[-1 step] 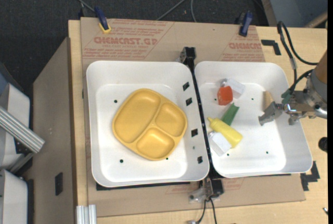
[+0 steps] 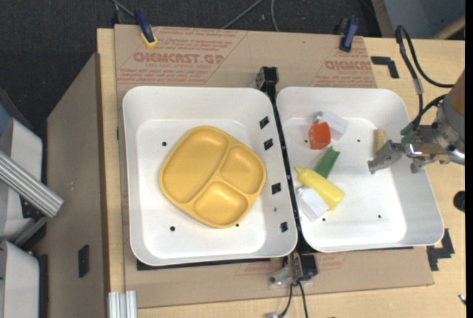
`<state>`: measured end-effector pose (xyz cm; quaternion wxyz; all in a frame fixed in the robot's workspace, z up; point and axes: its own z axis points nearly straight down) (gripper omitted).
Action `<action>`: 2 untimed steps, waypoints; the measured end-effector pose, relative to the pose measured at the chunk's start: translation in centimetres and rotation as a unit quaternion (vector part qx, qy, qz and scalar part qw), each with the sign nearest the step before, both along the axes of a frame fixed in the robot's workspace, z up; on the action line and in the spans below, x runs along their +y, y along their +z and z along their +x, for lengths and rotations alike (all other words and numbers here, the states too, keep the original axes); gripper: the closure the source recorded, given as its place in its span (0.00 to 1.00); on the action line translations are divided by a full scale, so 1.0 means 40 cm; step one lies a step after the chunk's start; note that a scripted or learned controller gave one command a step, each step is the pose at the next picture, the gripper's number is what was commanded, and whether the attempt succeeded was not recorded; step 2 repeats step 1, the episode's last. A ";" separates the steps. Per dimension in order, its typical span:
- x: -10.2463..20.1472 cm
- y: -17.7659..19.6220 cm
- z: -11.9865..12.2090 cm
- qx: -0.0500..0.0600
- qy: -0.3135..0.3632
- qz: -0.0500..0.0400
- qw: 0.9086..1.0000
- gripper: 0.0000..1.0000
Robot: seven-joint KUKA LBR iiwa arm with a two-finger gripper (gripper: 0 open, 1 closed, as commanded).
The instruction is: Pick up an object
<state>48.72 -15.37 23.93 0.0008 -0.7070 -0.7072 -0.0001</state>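
Claw (image 2: 397, 155) hangs at the right edge of the right bin (image 2: 414, 228), fingers apart and gripping nothing, probably lining up. Targets cluster at frame centre: yellow bottle (image 2: 322, 185), green piece (image 2: 327, 160), orange thing (image 2: 319, 134).

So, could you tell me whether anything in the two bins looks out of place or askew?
Nothing looks spilled or broken. The yellow divided plate sits rotated in the left bin, and the right bin's small items, including a yellow bottle, lie jumbled against the divider.
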 end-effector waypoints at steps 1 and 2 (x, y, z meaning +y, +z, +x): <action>-0.003 -0.107 -0.010 0.003 0.000 0.001 1.000 0.00; -0.003 -0.107 -0.010 0.003 0.000 0.001 1.000 0.00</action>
